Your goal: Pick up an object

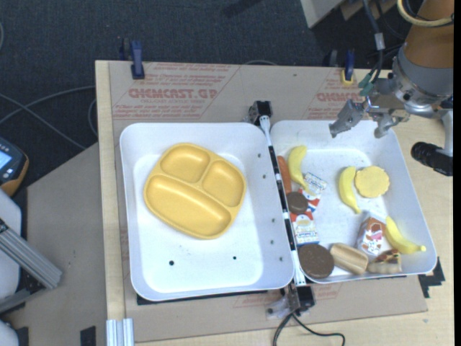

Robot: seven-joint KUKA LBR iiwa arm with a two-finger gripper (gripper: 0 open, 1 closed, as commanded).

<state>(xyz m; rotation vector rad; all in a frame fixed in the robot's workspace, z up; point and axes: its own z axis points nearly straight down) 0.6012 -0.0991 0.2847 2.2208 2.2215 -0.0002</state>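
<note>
Hand [365, 121] hovers over the far edge of the right bin [410, 193], fingers spread wide, holding nothing. Bananas [348, 187], a cookie [372, 182] and other toy food lie in this bin. A yellow plate [194, 189] lies in the left bin [144, 251].

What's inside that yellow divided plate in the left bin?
Nothing shows in the yellow plate: its three compartments look bare. It lies in the left bin. Whatever sits beneath the plate is covered.

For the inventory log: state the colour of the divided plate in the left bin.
The divided plate is yellow, plain, seen best in the camera view.
</note>
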